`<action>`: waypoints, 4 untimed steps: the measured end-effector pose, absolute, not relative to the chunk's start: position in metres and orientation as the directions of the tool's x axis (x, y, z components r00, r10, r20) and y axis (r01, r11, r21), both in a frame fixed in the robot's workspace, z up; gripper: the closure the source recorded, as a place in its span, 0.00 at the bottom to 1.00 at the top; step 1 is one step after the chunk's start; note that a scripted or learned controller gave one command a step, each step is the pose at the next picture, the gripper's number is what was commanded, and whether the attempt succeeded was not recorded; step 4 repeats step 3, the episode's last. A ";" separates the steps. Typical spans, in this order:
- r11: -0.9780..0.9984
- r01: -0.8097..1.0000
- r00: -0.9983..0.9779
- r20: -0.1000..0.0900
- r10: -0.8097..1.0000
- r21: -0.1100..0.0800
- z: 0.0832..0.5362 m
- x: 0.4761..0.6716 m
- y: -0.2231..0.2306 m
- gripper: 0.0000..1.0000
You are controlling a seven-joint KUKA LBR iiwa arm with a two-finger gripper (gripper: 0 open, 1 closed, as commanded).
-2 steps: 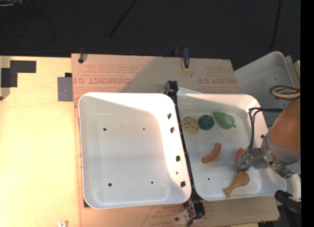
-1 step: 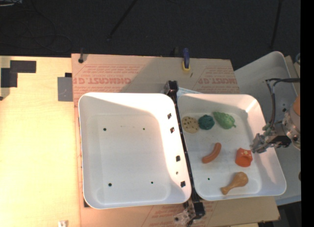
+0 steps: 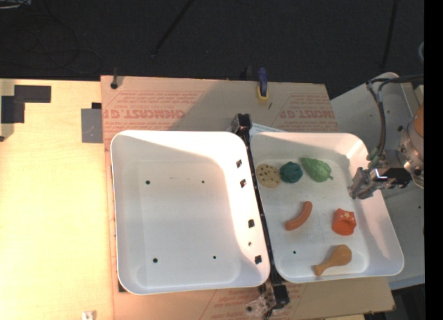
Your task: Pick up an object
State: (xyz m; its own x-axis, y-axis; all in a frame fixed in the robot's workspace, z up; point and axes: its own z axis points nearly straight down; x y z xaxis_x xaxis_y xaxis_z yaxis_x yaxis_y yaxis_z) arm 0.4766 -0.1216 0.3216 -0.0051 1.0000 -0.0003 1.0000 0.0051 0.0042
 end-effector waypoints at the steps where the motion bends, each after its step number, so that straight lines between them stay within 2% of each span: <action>1: 0.004 1.000 -0.004 0.000 1.000 -0.004 0.327 0.476 -0.124 1.00; 2: -0.003 1.000 0.003 0.003 1.000 -0.016 0.119 0.472 -0.155 1.00; 3: -0.004 1.000 0.004 0.003 1.000 -0.006 0.137 0.474 -0.155 1.00; 4: -0.004 1.000 0.004 0.003 1.000 -0.006 0.137 0.474 -0.155 1.00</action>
